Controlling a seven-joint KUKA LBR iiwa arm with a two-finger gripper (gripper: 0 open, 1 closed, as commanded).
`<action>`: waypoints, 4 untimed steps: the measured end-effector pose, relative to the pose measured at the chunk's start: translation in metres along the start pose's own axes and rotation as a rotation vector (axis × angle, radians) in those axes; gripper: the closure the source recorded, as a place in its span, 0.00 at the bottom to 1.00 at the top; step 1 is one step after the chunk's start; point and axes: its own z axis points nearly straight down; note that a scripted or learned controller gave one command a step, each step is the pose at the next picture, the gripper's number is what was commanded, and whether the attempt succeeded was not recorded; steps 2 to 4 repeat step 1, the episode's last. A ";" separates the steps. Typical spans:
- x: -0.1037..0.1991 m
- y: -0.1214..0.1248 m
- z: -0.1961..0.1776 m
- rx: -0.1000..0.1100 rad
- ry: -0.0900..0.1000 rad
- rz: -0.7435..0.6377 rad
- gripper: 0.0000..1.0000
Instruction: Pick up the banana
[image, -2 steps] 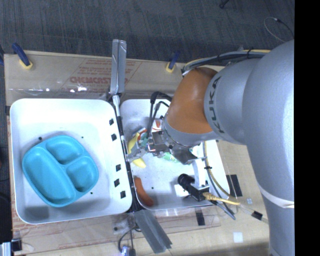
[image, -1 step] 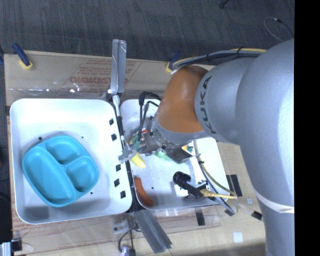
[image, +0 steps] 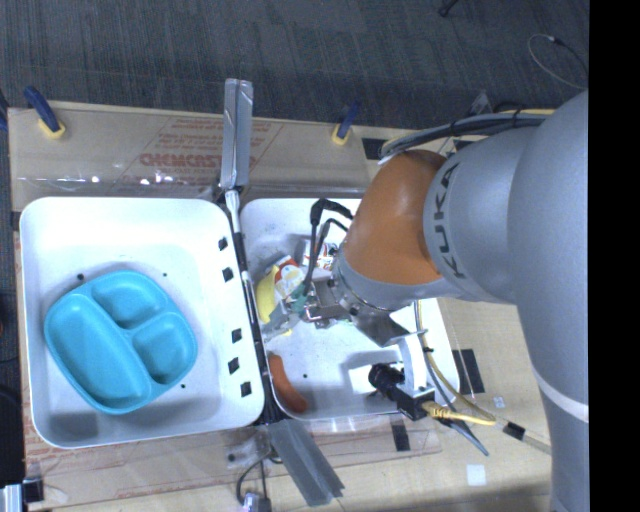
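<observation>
From my feed, the grey arm (image: 520, 210) with its orange band fills the right side, bent down over the right bin (image: 345, 392). Beneath everything lies the worktop (image: 120, 140), covered in brown board with red print. The left bin (image: 60, 225) holds a light blue divided tray (image: 118, 340), sitting toward its near left corner. In the right bin, the claw (image: 308, 300) hangs low near the dividing wall, right over a small cluster of items; I cannot tell how it is set, because the wrist hides it. The banana (image: 265, 298) lies in the right bin close against the divider, just left of the claw, a pale yellow curve partly showing. A reddish-brown, sausage-like item (image: 286, 388) rests nearer the front edge of that bin, apart from the banana.
</observation>
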 end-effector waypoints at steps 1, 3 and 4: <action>0.021 -0.006 0.007 -0.001 0.000 -0.051 0.00; 0.021 -0.006 0.007 -0.001 0.000 -0.051 0.00; 0.021 -0.006 0.007 -0.001 0.000 -0.051 0.00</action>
